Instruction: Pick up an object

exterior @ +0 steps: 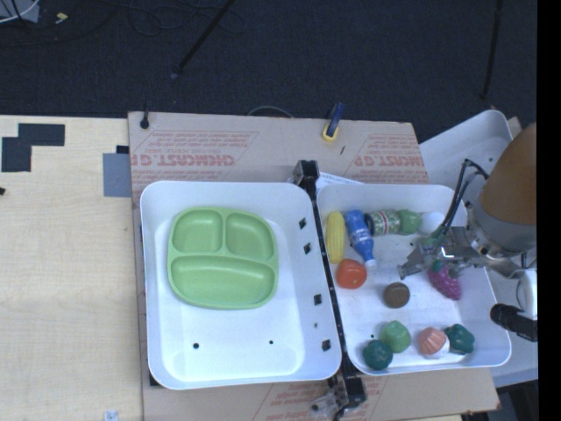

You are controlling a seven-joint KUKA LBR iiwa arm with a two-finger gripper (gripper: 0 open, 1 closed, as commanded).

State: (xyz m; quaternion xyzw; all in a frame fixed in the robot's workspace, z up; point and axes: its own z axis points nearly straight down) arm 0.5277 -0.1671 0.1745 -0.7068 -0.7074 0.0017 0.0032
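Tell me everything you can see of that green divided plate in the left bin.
The green plate is a light green, plastic-looking tray with rounded corners and three compartments: two smaller ones along its far side and one long one along its near side. It lies flat, right side up, in the upper part of the left bin, resting on the bin's floor. Nothing lies in it or touches it.

I see a green divided plate (223, 259) lying in the left bin (166, 340), flattened cardboard (263, 152) under both bins, and a blue-yellow clamp (332, 123) at the cardboard's far edge.
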